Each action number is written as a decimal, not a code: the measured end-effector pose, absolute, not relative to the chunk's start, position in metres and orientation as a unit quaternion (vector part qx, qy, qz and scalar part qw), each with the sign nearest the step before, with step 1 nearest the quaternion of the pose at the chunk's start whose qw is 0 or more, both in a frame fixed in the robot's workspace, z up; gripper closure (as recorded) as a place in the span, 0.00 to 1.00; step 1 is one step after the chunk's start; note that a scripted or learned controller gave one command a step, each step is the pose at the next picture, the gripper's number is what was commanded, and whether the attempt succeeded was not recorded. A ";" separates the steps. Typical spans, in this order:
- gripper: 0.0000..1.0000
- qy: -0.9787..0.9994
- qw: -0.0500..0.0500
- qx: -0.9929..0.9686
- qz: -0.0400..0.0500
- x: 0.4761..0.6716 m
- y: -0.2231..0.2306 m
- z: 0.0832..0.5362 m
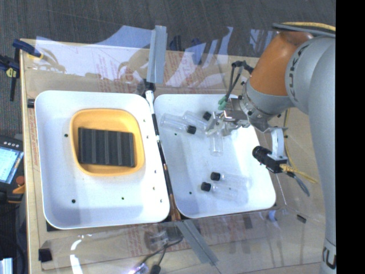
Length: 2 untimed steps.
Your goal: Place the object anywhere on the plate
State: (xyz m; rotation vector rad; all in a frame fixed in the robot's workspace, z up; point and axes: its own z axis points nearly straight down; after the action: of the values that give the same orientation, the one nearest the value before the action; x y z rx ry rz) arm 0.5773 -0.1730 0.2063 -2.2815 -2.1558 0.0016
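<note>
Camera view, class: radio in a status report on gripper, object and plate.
Gripper low over right bin, near clear vials. Yellow plate in left bin, nothing on it. More vials at right bin's front.

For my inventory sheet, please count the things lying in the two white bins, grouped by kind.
Yellow plate with dark ribbed insert, in the left bin: 1
Clear vials with black caps, in the right bin: 3, one near the bin's top left, two near its bottom
Total: 4
A further clear piece below the pincer is too faint to identify.
</note>
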 end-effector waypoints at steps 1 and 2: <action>1.00 -0.755 0.002 -0.656 0.001 0.573 -0.073 0.232; 1.00 -0.773 0.001 -0.635 0.001 0.597 0.012 0.256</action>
State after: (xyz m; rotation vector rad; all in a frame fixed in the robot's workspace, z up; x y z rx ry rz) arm 0.5967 0.0117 0.2557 -1.9916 -2.4260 0.0033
